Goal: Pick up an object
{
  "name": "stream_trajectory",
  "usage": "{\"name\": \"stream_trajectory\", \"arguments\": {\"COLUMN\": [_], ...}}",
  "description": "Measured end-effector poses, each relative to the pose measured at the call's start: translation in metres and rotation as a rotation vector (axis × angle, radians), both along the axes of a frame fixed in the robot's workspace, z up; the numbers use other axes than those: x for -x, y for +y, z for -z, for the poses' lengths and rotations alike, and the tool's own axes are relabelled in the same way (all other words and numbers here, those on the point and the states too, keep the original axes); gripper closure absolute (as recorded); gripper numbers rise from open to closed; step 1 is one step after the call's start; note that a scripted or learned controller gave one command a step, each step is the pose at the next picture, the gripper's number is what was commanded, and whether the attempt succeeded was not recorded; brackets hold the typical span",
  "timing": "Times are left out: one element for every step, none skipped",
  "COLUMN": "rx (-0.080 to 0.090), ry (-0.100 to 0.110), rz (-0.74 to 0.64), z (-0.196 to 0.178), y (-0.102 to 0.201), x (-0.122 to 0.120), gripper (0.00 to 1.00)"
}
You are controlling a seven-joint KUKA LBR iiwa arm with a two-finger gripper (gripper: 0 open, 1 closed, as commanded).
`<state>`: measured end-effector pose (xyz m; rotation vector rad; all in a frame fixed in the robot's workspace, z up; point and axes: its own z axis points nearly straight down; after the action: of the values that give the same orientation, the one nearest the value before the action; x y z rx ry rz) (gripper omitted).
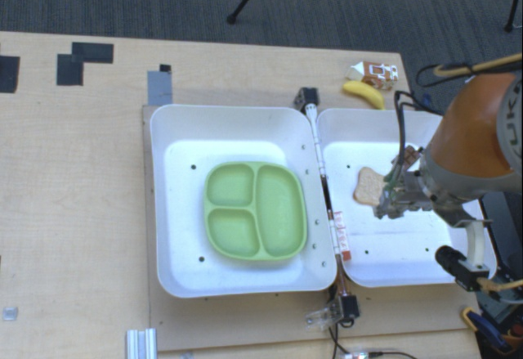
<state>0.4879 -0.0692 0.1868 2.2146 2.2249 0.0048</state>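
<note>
Pale wooden bench (73, 186) on dark carpet, carrying two shallow white plastic bins. I take the right bin (409, 263) as landmark: a tan bread-like slice (368, 185) lies inside it near its left wall, the two-finger gripper (391, 204) touching the slice's right edge; whether the fingers clasp it, I cannot tell. Left of it, the other bin (176, 210) holds a green three-compartment plate (255, 211). Just beyond its far rim lies a yellow banana (364, 93).

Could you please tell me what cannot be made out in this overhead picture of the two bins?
- The two-finger gripper: too small and dark in the camera view to tell how it stands.
- The tan slice of toast in the right white bin: its right edge is hidden behind the gripper.
- The small printed packet beside the yellow banana: too small to read.
</note>
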Motion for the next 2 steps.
{"name": "stream_trajectory", "arguments": {"rx": [0.0,0.006], "ry": [0.001,-0.007], "rz": [0.001,0.006], "z": [0.0,0.1], "y": [0.0,-0.018], "x": [0.0,-0.001], "gripper": [0.0,0.0]}}
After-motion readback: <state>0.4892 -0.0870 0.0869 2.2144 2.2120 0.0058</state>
